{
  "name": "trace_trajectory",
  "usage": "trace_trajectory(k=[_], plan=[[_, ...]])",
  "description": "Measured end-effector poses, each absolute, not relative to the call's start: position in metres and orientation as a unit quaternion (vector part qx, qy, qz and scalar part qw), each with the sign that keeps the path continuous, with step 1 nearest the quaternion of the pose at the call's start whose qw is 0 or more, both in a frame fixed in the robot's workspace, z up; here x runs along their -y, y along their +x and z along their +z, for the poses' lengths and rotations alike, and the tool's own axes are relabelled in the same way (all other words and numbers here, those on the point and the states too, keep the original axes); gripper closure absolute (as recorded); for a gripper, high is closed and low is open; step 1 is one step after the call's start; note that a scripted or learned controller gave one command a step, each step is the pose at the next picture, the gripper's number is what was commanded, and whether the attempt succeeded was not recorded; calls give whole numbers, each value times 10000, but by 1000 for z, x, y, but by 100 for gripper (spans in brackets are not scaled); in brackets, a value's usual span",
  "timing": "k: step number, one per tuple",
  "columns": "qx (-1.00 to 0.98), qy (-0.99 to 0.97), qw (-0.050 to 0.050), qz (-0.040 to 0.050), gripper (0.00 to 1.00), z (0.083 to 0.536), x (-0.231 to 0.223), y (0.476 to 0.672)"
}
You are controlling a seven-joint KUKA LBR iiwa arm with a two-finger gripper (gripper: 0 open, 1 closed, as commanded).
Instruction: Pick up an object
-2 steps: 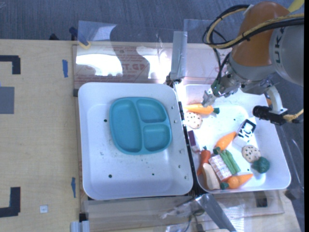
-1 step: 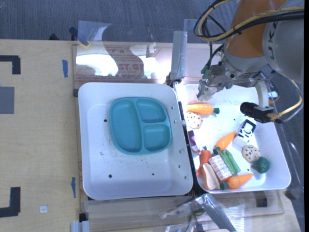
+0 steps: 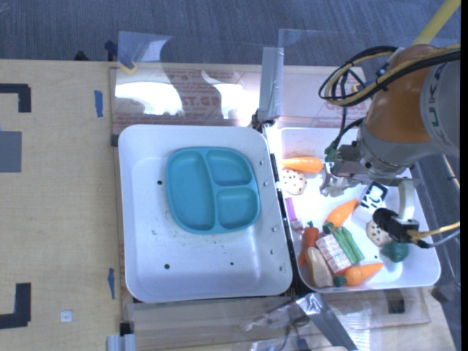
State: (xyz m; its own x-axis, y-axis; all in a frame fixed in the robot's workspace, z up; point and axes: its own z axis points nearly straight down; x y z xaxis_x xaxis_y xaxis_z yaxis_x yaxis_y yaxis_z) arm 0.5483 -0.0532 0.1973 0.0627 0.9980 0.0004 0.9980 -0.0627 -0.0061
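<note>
The right bin (image 3: 424, 273) holds several toy foods. An orange carrot (image 3: 302, 164) lies at its far left, with a round speckled cookie (image 3: 294, 184) just below it. A second carrot (image 3: 341, 212) lies mid-bin, beside a green stick (image 3: 349, 244) and a red-and-white packet (image 3: 333, 253). A third carrot (image 3: 359, 273) and a tan bread piece (image 3: 315, 266) sit at the front. My gripper (image 3: 333, 185) hangs low over the bin's middle, right of the cookie and just above the second carrot. Nothing shows held in it.
The left bin (image 3: 142, 265) carries a blue divided plate (image 3: 212, 189). A teal piece (image 3: 395, 252) and another cookie (image 3: 376, 232) lie at the right bin's right side, a red piece (image 3: 311, 235) and a purple strip (image 3: 290, 213) at its left. Yellow cables loop above the wrist.
</note>
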Motion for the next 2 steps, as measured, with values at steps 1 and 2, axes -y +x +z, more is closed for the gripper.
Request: trace_trajectory(k=[1,2], plan=[[6850,-7286,16,9,0,198,53,549],[6385,-7696,22,8,0,193,49,531]])
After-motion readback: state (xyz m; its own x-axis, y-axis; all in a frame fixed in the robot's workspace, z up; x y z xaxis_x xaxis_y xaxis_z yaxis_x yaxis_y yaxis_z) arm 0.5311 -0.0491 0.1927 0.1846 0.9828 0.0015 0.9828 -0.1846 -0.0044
